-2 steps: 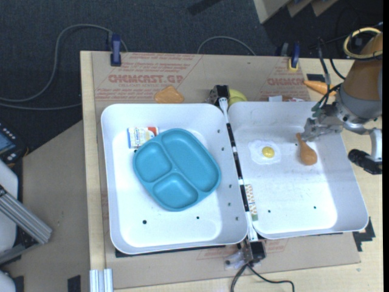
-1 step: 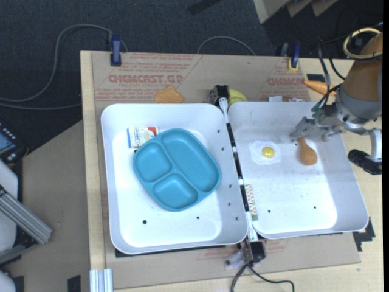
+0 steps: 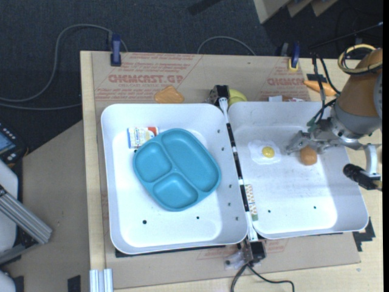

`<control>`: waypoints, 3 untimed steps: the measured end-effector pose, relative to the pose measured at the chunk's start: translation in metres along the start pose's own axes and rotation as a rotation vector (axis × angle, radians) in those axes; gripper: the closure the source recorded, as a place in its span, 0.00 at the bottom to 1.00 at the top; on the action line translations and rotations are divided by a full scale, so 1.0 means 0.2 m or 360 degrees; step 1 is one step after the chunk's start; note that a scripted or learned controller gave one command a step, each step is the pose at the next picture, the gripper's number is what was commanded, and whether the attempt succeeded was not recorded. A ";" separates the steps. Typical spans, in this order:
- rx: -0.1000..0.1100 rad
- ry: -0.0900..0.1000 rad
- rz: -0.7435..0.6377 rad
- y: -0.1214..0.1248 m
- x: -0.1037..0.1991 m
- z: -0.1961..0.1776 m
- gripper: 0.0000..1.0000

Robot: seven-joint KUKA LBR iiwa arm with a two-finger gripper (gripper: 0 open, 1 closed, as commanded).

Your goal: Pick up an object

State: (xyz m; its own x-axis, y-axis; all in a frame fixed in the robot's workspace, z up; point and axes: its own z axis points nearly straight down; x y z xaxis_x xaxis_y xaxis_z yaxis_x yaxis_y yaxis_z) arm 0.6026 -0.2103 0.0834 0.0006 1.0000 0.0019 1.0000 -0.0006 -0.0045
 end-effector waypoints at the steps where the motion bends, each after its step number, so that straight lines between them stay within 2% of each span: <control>1: -0.0010 -0.0003 0.0000 0.01 0.00 -0.06 1.00; 2: -0.0015 -0.0003 -0.0014 0.28 0.35 -0.01 1.00; 3: -0.0025 -0.0001 -0.0015 0.33 0.79 -0.54 1.00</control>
